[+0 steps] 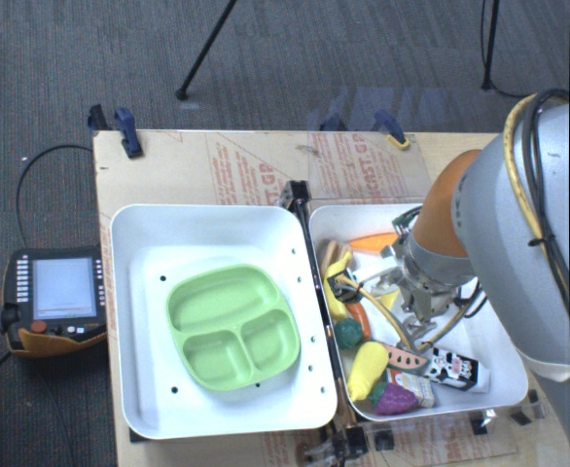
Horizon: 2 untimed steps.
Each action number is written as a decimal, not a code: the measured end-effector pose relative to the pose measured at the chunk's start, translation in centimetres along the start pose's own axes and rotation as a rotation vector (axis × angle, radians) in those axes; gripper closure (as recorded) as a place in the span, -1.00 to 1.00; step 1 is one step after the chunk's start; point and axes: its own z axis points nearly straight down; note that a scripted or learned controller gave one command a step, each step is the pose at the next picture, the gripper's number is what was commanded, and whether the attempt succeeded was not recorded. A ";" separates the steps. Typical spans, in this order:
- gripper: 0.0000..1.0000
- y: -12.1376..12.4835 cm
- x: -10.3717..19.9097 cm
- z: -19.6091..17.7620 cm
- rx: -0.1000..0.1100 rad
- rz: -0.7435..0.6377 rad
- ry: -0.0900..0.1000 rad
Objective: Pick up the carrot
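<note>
Holding green plate [232, 327], left bin [134, 261]; carrot [374, 242] in right bin [504, 368].

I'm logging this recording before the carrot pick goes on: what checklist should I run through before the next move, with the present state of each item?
1. Carrot located: ok. The carrot lies at the far edge of the right bin, partly hidden by the arm.
2. Claw over the carrot: not ok. The claw hangs nearer the middle of the bin, above the toy pile.
3. Carrot between the claw's tips: not ok; nothing orange shows there.
4. Clutter near the claw: not ok. The yellow lemon, watermelon slice and milk carton lie close below it.
5. Left bin undisturbed: ok; the green divided plate sits flat inside.
</note>
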 end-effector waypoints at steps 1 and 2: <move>-1.00 1.3 7.5 -0.1 -0.002 -0.002 0.002; 1.00 1.3 7.3 -1.0 0.006 0.005 -0.001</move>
